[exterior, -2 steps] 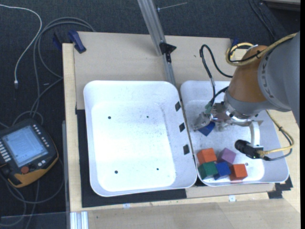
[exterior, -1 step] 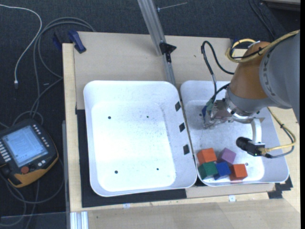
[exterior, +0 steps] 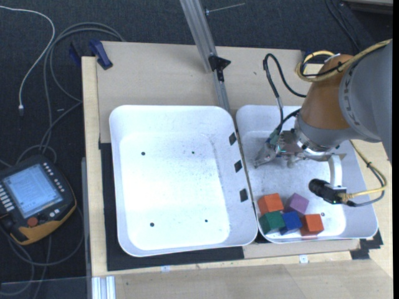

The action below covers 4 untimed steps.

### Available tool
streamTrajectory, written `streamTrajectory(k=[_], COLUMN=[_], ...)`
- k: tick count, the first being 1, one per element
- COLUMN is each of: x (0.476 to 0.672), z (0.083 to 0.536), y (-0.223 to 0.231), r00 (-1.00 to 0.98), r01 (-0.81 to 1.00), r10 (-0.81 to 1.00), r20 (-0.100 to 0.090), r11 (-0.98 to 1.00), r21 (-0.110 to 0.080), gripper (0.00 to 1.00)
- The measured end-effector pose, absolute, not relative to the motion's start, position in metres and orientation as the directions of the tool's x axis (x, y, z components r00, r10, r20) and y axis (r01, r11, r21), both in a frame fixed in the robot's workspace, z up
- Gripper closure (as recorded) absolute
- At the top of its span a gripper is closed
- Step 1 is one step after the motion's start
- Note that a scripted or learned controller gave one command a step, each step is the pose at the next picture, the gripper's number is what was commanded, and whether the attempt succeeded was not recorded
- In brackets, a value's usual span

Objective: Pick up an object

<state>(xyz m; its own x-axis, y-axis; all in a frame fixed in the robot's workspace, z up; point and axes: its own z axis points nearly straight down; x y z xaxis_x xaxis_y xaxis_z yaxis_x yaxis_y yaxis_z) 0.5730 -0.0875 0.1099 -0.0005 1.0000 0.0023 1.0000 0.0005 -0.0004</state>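
Observation:
Several small blocks lie clustered at the near end of the right bin [exterior: 355, 167]: an orange block [exterior: 270, 202], a purple block [exterior: 298, 202], a green block [exterior: 272, 222], a blue block [exterior: 290, 222] and an orange-red block [exterior: 312, 223]. My gripper [exterior: 265, 152] hangs over the middle-left of that bin, beyond the blocks and apart from them. Its fingers are spread open, pointing left, with nothing between them. The grey arm with its orange band [exterior: 324, 101] covers the far right part of the bin.
The left bin [exterior: 124, 123] holds only dark specks. An aluminium post [exterior: 199, 30] slants up from between the bins at the back. A black cable with a connector [exterior: 327, 190] hangs near the purple block. A teach pendant [exterior: 31, 195] lies left of the bench.

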Motion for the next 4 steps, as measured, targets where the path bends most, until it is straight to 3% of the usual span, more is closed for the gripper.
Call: streamTrajectory(k=[1, 2, 3, 4], x=[0.647, 0.620, 0.621, 0.597], z=[0.100, 0.100, 0.111, 0.205], y=[-0.108, -0.088, -0.089, -0.001], r00=[-0.003, -0.001, -0.002, -0.009], r01=[1.000, 1.000, 1.000, 1.000], r10=[1.000, 1.000, 1.000, 1.000], r20=[-0.002, 0.002, 0.001, 0.004], r11=[0.003, 0.001, 0.002, 0.009], r21=[0.007, -0.004, -0.001, 0.008], gripper=[0.00, 0.00, 1.00, 1.00])
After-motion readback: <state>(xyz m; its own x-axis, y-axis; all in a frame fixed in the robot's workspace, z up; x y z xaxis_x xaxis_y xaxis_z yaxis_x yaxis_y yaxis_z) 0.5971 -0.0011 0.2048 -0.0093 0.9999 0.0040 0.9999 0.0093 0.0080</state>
